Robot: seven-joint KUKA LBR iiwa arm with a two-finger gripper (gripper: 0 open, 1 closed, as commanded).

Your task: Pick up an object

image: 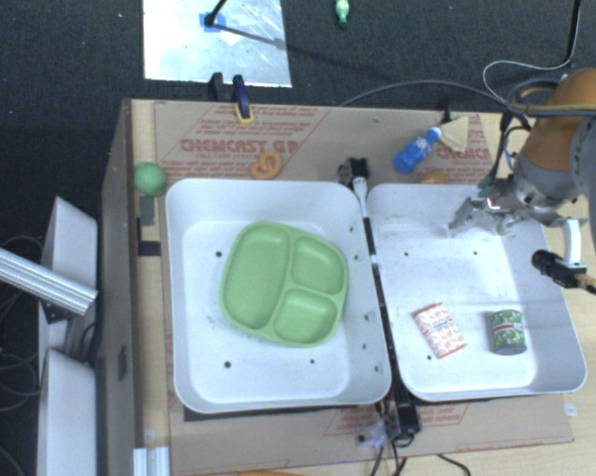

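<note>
Hovering over the far right corner of the right bin (560, 380): the gripper (488, 211), at the end of the grey arm (565, 147). Holding nothing; whether open or closed, cannot tell from this angle. Lying well apart from it, near the front of the same bin: a small red and white packet (439, 329) and, just beside it to the right, a small green can (507, 331). Sitting in the left bin (193, 385): a green divided plate (284, 283). Resting on the cardboard behind the bins: a blue bottle (416, 152), an orange ring (267, 164) and a green ball (150, 178).
</note>
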